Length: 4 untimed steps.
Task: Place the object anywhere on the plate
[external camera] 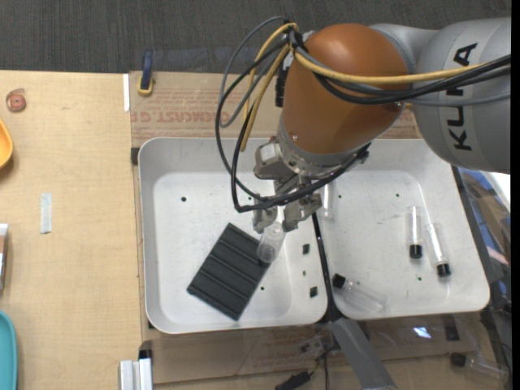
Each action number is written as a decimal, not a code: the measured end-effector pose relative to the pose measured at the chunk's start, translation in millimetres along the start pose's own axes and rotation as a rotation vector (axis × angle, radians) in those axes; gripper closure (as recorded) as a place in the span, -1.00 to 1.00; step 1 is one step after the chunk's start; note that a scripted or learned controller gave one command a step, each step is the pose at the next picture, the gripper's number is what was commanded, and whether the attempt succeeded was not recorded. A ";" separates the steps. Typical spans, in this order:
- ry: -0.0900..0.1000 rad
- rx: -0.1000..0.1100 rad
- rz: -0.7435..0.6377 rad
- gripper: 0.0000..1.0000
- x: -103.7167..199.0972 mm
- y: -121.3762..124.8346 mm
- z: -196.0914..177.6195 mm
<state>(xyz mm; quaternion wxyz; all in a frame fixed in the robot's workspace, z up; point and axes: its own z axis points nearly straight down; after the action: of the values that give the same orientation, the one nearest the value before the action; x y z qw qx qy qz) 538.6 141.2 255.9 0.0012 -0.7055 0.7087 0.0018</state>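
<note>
A small clear vial with a dark cap (pixel 267 245) sits upright-ish between the fingers of the gripper (pixel 280 222), which grasps it over the left bin (pixel 162 299), just above the far right corner of a black ribbed plate (pixel 229 271). The arm (pixel 455 71) reads "KUKA". Three more vials (pixel 415 234) lie in the right bin (pixel 467 299). Cardboard (pixel 191 104) beyond shows reversed red print.

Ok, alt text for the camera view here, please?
A grey and orange arm's gripper hangs over the left bin, a clear vial at its tip above a black ridged plate. Three more vials lie in the right bin.
</note>
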 end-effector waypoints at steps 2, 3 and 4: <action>0.000 -0.001 -0.268 1.00 50.9 51.2 -30.9; -0.002 -0.002 -0.692 1.00 17.9 -11.1 -30.1; -0.002 -0.001 -1.023 1.00 17.5 -95.0 -88.6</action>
<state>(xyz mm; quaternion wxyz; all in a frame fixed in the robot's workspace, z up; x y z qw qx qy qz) 633.5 122.9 344.3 0.0023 -0.9620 0.2729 0.0020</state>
